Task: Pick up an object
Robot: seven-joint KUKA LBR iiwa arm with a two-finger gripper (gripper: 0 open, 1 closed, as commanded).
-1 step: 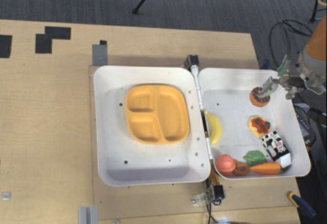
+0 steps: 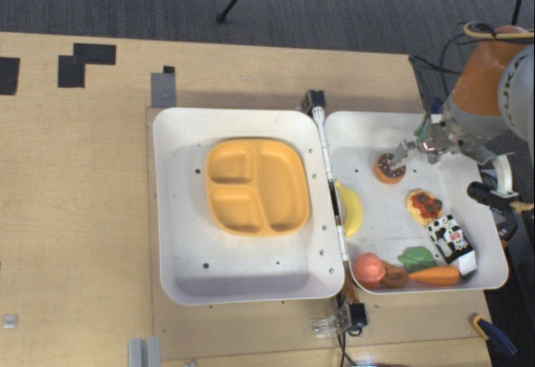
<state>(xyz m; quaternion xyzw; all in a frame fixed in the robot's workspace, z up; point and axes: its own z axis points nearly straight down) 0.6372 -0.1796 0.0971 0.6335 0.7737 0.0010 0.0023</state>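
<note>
From my station I see the grey arm with its orange band [image 2: 485,77] reaching in from the right, over the upper part of the right shallow white bin [image 2: 368,127]. Its two-finger gripper [image 2: 407,155] sits low at the bin's upper middle, pointing left. Whether the gripper is apart, together or clamped on something, I cannot tell from this slanted view.

Just left of and below the gripper lies a small round brown-and-orange doughnut-like toy [image 2: 388,167], so close to the gripper that I cannot tell whether they touch. Below it, toward the right, rests a yellow oval piece with red topping [image 2: 425,205]. Beside that lies a black-and-white patterned block [image 2: 450,238]. Along the bin's near edge sit a pink-red round fruit toy [image 2: 369,268], a green leafy piece [image 2: 416,257] and an orange carrot-shaped toy [image 2: 435,276], bunched together. A yellow banana-shaped toy [image 2: 352,211] lies against the bin's left wall.

The left shallow white bin [image 2: 188,273] holds a yellow-orange divided plastic tray [image 2: 255,186], lying flat near its centre.
</note>
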